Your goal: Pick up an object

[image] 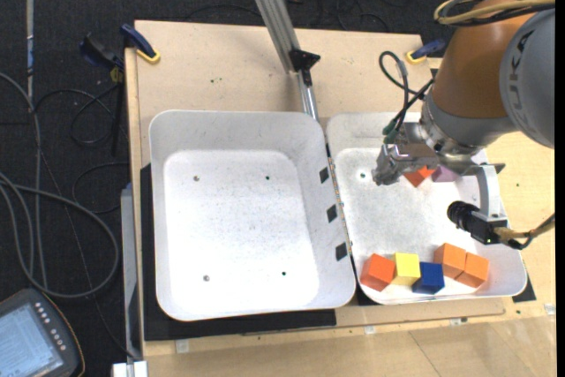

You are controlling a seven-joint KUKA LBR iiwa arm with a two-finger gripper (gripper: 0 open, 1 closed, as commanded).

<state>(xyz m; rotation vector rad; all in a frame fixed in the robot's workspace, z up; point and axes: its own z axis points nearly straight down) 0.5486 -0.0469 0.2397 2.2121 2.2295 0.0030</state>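
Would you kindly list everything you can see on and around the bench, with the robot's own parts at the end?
Bins: two, white; left bin and right bin side by side on the bench.
Orange blocks: three; one at the left of the row along the right bin's near edge, two at its right.
Yellow block: one, in that row.
Blue block: one, in that row.
Orange-red block: one, right bin, under the gripper.
Pink object: one, beside it, partly hidden.
Clamps: two, blue and yellow, far corners.
Arm: grey and orange, from the right.
Gripper: over the right bin.
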